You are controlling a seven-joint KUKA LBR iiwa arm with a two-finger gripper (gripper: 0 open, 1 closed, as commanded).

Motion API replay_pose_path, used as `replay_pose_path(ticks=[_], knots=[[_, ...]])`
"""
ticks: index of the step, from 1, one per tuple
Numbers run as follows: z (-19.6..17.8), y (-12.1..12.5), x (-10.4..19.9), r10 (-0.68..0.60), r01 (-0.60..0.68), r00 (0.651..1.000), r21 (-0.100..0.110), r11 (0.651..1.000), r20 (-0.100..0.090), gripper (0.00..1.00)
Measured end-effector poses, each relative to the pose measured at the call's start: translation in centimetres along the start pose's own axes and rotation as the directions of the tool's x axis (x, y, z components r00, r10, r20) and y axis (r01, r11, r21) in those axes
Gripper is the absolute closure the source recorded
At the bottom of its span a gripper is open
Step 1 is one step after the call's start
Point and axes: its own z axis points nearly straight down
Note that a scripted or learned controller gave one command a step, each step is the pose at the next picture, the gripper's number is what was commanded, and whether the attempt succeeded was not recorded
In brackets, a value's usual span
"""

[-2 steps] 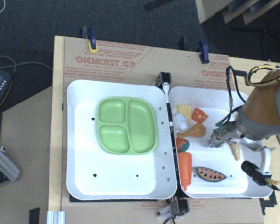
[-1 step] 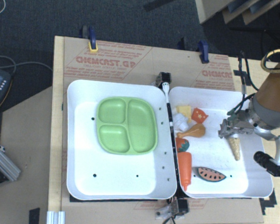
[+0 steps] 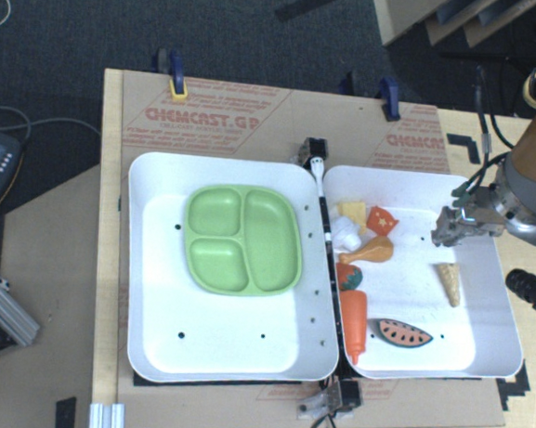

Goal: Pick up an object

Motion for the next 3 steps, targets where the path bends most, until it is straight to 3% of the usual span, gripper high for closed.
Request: replay_pose_path(ticks=[1, 3], knots=[[-0.8, 0.1, 0.0, 0.001, -0.001, 1.0, 0.004, 1.0, -0.001, 1.0], [0.6, -0.1, 10.6, -0.002, 0.002, 1.0, 0.009, 1.0, -0.004, 1.0]])
